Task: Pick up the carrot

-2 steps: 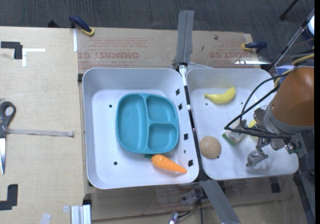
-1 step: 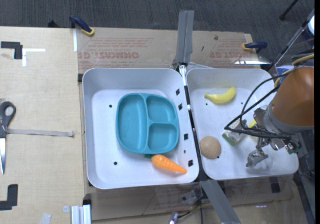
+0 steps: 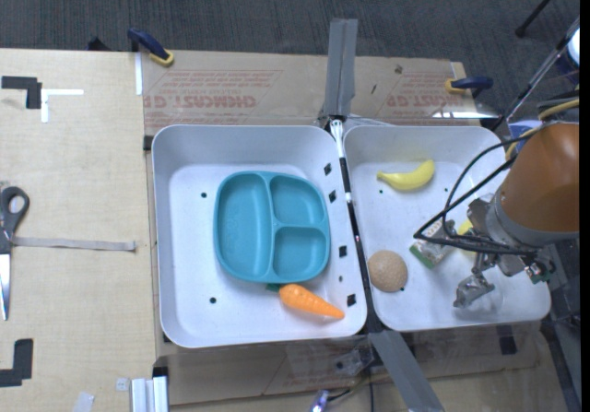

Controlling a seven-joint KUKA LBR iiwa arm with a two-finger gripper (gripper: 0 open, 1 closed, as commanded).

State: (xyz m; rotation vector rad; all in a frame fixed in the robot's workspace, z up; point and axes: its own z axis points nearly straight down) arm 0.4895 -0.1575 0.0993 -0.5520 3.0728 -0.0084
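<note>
The orange carrot (image 3: 311, 302) lies in the left bin (image 3: 180, 309), near its front right corner, just in front of the blue divided plate (image 3: 272, 226). It points right and slightly toward the front. My gripper (image 3: 475, 290) hangs low over the front right part of the right bin (image 3: 516, 313), well to the right of the carrot and across the wall between the bins. Nothing shows in it. The orange band of the arm (image 3: 548, 180) stands above it.
In the right bin lie a yellow banana (image 3: 407, 176) at the back and a brown round item (image 3: 388, 270) near the dividing wall. A small green and white item (image 3: 429, 253) sits left of the wrist. Scissors (image 3: 9, 217) lie on the bench at far left.
</note>
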